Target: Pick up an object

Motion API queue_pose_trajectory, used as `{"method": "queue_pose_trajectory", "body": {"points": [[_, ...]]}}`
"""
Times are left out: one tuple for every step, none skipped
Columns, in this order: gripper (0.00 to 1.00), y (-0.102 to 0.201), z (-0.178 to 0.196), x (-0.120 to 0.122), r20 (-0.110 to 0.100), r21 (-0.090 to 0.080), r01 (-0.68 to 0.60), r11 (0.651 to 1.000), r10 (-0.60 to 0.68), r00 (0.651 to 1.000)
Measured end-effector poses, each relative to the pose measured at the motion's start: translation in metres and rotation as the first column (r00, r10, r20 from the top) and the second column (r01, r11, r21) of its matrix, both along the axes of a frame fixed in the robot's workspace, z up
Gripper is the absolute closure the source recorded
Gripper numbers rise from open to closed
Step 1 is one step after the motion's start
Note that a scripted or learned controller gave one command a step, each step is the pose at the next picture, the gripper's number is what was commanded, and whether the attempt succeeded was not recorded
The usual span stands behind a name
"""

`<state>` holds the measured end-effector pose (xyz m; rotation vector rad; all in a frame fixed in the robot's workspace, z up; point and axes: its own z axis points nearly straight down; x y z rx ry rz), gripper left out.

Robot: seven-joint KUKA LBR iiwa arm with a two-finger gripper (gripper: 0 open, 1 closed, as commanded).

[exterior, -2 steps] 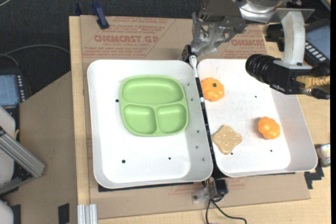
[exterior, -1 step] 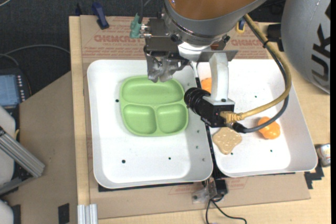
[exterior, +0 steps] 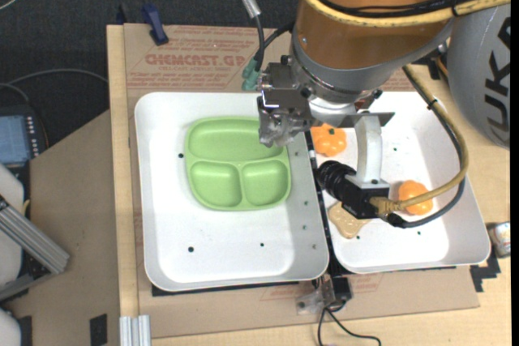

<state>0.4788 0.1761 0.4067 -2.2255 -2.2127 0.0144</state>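
Gripper (exterior: 280,130) over green plate (exterior: 235,166) rim; finger state can't tell; nearest orange piece (exterior: 328,141) just right of it.

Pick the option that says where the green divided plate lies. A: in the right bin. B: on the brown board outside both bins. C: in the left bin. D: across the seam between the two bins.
C: the green divided plate lies flat on the floor of the left bin, its right edge short of the seam, while the right bin holds the orange pieces.
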Motion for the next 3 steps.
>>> {"method": "queue_pose_trajectory", "body": {"points": [[1.00,-0.035,-0.066,0.000,-0.001,0.000,-0.001,1.000,0.001,1.000],[1.00,-0.033,0.115,0.001,0.030,0.011,-0.007,1.000,0.007,1.000],[1.00,-0.003,0.018,-0.001,-0.002,0.001,-0.009,1.000,0.009,1.000]]}}
